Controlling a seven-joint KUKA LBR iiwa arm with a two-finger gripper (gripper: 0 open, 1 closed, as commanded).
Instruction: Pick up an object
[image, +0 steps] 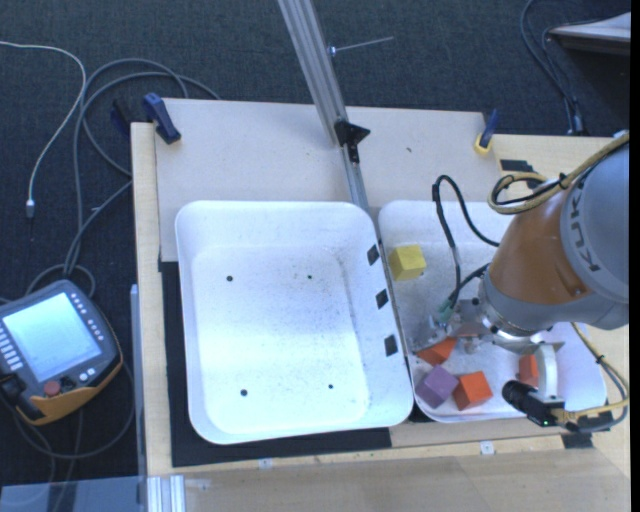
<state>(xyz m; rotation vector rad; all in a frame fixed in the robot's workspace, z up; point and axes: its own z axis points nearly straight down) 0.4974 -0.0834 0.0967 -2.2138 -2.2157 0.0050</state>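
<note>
The orange block (436, 351) beside the purple block (437, 385) looks light and rigid, best pinched across flat sides; the jaws' state I cannot tell.

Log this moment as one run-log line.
arm: over right bin | jaws: hidden | yellow block: apart | purple block, orange block: front edge

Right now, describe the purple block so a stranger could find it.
Go to the right-hand bin, then to its near edge. The purple block lies there, beside an orange cube; it is the sole purple piece.
</note>
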